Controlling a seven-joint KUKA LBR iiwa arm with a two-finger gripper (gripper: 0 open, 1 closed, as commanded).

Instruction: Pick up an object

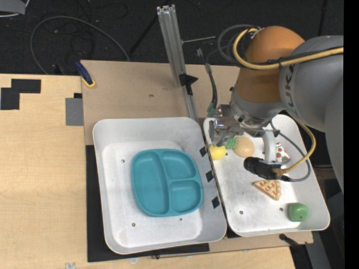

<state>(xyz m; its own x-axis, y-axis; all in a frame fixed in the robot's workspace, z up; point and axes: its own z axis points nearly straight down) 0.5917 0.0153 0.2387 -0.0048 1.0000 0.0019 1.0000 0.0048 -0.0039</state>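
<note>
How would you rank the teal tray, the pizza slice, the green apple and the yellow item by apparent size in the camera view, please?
1. Teal tray, by far the largest.
2. Pizza slice.
3. Green apple and yellow item: these look alike, and the yellow item is partly hidden, so unranked.

- Left white bin (pixel 112 150): holds a teal divided tray (pixel 166 181), three compartments.
- Right white bin (pixel 314 217): sits just beside the left bin.
- Wooden bench top (pixel 39 172): bears both bins.
- Aluminium post (pixel 171 43): rises behind the bins.
</note>
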